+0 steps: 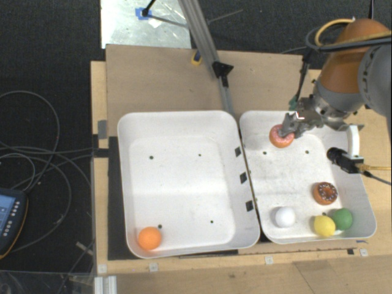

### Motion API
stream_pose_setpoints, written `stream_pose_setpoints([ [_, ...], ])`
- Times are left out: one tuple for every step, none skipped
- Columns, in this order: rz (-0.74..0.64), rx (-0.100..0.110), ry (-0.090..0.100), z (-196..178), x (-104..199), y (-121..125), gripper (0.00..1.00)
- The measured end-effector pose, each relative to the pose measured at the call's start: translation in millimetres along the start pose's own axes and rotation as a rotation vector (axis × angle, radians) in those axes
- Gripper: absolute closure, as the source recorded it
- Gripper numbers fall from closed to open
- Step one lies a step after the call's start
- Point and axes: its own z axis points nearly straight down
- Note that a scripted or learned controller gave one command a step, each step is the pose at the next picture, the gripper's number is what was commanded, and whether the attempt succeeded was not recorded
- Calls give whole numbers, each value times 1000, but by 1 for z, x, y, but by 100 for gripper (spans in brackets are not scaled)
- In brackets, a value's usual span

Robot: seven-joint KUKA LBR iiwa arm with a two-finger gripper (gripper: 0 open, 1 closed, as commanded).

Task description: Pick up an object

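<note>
no readable text, labels or numbers anywhere

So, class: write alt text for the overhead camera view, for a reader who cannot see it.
A robot arm's gripper sits over a pink doughnut at the far end of the right bin. That bin also holds a chocolate doughnut, white ball, lemon and green ball; the left bin holds an orange.

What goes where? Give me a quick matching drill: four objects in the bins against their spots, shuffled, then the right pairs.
Objects:
1. orange ball
2. pink doughnut
3. white ball
4. green ball

Places:
A. right bin, far end, under the gripper
B. right bin, near right corner
C. left bin, near left corner
D. right bin, near left corner

Pairs: 1-C, 2-A, 3-D, 4-B
</note>
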Motion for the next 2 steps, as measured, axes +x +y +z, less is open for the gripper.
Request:
stream_pose_setpoints([
  [-2,-1,0,-44,2,3,100],
  [-2,-1,0,-91,2,5,100],
])
